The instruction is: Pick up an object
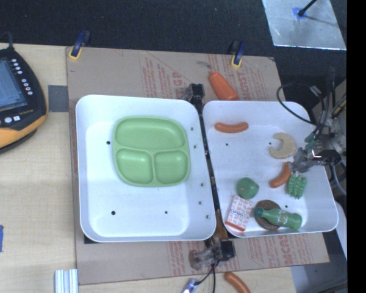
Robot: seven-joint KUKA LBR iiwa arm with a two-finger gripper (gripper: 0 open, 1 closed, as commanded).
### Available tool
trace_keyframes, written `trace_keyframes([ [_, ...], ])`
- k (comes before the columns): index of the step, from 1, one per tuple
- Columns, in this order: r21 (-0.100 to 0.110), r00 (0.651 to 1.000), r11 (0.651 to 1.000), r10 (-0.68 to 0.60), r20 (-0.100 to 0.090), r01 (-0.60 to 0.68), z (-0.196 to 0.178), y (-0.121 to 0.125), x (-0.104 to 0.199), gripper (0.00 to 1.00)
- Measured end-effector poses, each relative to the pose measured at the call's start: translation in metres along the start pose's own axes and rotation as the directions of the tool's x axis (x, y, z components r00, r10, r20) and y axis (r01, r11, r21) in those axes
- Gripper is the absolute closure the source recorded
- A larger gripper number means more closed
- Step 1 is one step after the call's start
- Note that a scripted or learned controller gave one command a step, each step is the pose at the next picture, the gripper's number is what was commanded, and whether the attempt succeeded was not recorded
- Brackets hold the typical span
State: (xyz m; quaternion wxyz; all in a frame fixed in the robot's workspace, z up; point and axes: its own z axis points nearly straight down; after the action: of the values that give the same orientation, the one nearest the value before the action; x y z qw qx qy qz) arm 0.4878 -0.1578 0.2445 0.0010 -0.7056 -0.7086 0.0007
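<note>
Plastic toy food mostly fills the right bin (329, 215): a smooth sausage (231, 127) near its far edge, a round green pepper (247, 187), a glossy green bottle (279, 218) by the near edge, and a knobbly green piece (296, 185) near the right edge. The left bin (91, 163) holds a matte green divided plate (150, 150). The gripper (312, 154) sits over the right edge; can't tell how its jaws stand.

One fixed camera watches me from above, tilted down at a slant over the counter (36, 182), far enough to take in both white bins (94, 218); my arm enters from its right.
</note>
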Motion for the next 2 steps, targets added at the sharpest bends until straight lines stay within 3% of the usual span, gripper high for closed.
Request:
trace_keyframes([
  [1, 0.003, 1.000, 1.000, -0.002, 0.000, 0.002, 0.128, 0.010, 0.056, 0.00],
  [2, 0.001, 1.000, 1.000, 0.001, 0.001, -0.001, 0.153, 0.092, 0.000, 0.00],
])
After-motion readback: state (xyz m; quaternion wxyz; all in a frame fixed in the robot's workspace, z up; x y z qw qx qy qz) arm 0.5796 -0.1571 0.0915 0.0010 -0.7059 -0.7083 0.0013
